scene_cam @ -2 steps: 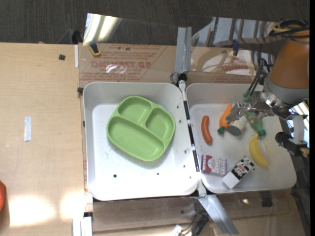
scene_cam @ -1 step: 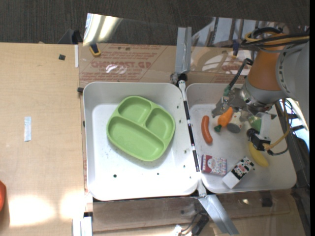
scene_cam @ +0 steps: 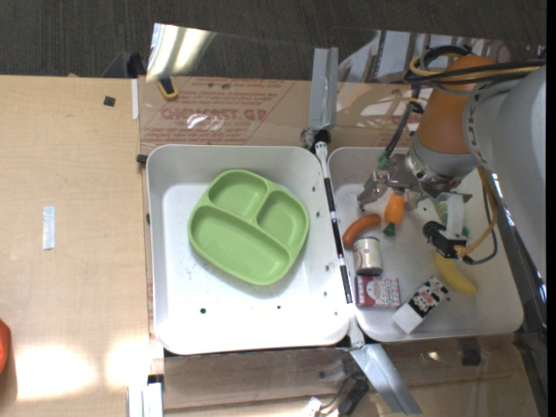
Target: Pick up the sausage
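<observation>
Nearest, along the front edge of the right bin (scene_cam: 512, 320), a white carton (scene_cam: 422, 304) with black patches lies tilted, a pink packet (scene_cam: 377, 291) just to its left and a banana (scene_cam: 454, 273) behind it. A small metal can (scene_cam: 368, 254) stands beside the divider between the bins, and the sausage (scene_cam: 360, 228) lies touching its far side, with bare floor around it. The left bin (scene_cam: 165, 259) holds a green divided plate (scene_cam: 249, 225) with free room along every wall. Farther back, the gripper (scene_cam: 395, 189) hangs just behind and right of the sausage, over a carrot (scene_cam: 394, 209); its fingers are too cluttered to make out, so I cannot tell their state. The arm (scene_cam: 452, 120) covers the bin's far right corner.
</observation>
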### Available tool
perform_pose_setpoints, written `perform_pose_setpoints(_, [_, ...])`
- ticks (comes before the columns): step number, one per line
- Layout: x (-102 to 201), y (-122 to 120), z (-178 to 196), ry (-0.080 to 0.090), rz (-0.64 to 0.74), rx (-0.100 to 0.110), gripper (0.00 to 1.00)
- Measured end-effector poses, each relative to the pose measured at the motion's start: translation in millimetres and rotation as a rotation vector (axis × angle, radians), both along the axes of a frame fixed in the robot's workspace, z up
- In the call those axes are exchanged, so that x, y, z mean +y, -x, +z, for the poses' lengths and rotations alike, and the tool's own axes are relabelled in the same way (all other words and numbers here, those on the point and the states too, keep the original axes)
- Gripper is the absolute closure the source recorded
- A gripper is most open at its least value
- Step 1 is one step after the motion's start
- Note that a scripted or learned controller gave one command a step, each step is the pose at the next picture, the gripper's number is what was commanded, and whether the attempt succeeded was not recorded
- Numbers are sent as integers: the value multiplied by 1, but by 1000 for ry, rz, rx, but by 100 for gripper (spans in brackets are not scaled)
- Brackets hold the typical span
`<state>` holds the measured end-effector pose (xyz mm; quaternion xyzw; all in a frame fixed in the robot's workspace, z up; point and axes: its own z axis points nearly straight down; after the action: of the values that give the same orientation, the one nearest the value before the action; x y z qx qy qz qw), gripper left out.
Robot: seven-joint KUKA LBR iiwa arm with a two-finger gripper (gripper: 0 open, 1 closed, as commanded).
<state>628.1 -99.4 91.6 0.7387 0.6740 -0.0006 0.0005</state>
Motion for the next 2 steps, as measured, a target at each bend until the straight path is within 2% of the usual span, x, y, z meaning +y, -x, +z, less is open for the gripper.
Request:
perform_pose_setpoints(1, [-1,0,8,1,0,2,100])
perform_pose_setpoints(2, [52,0,99,0,656,0,100])
